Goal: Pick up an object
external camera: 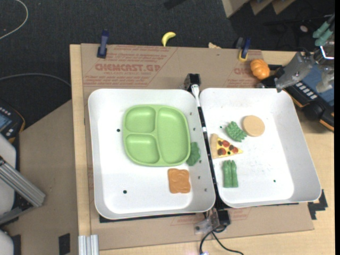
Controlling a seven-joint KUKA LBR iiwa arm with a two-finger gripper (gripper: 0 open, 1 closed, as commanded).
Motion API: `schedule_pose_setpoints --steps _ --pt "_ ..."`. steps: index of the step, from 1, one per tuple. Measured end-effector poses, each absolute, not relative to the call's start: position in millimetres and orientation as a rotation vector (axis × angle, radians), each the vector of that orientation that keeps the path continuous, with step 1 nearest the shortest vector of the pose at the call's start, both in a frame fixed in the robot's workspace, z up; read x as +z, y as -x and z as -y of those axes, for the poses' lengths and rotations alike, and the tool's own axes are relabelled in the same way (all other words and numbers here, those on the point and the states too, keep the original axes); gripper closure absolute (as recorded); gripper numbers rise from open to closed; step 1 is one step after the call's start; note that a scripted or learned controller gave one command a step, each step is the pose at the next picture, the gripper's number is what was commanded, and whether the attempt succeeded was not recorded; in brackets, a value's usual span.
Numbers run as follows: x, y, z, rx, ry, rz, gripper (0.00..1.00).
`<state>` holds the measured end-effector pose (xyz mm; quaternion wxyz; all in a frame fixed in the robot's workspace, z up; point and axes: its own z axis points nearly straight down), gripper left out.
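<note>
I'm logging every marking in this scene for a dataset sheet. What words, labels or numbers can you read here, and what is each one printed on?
"CHEMCAST GP", in red print, on the brown board under the bins, at its far left.
A second red print on the same board at its far right, near the orange toy: too blurred to read.
Smaller red lines around both prints: too small to read.
I can read no text on the bins, the green plate or the toy foods.

Right bin: open floor right of clustered toy food.
</note>
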<state>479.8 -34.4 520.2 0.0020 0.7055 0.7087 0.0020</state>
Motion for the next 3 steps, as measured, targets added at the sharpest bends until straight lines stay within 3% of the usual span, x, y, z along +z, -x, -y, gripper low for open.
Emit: schedule_pose_setpoints --steps 2,3 --pt "536 -479.5 -55 0.006 -2.213 -2.227 0.00" --pt "508 -479.2 -70 -0.005 -2.221 -2.226 0.00"
